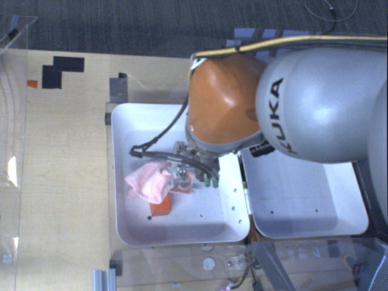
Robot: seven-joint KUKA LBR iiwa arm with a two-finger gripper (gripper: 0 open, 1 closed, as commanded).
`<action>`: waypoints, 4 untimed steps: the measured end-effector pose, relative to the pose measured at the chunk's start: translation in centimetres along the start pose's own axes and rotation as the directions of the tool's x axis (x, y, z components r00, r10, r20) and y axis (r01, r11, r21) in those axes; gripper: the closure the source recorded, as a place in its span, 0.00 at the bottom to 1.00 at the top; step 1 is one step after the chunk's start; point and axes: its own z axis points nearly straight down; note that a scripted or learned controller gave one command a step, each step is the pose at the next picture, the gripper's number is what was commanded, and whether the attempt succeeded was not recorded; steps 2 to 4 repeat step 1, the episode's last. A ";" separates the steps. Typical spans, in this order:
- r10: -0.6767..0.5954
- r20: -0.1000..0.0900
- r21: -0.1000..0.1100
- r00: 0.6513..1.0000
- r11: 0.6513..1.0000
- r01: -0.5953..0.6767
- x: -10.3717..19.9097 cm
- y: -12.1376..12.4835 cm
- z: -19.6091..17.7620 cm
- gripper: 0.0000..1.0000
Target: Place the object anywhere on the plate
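Note:
My gripper [180, 176] hangs low in the left white bin [130, 132], under the arm's orange band. Its tip is right at the right edge of a crumpled pink item [144, 184] lying in the bin's middle left. A small orange block [160, 208] lies just below the pink item, toward the bin's front. A bit of red [183, 190] shows beneath the gripper; I cannot tell what it is. The wrist hides much of the bin's right half.
The right white bin [315, 211] sits beside the left one, partly covered by the big grey arm [321, 96]. A black cable [159, 139] loops from the wrist across the left bin. The wooden bench [60, 162] extends to the left.

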 end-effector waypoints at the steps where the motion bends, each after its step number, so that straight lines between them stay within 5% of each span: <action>1: 0.000 0.000 0.000 1.000 1.000 0.000 0.0 0.0 0.0 0.00; 4: 0.000 0.000 0.000 1.000 1.000 0.000 0.0 0.0 0.0 0.00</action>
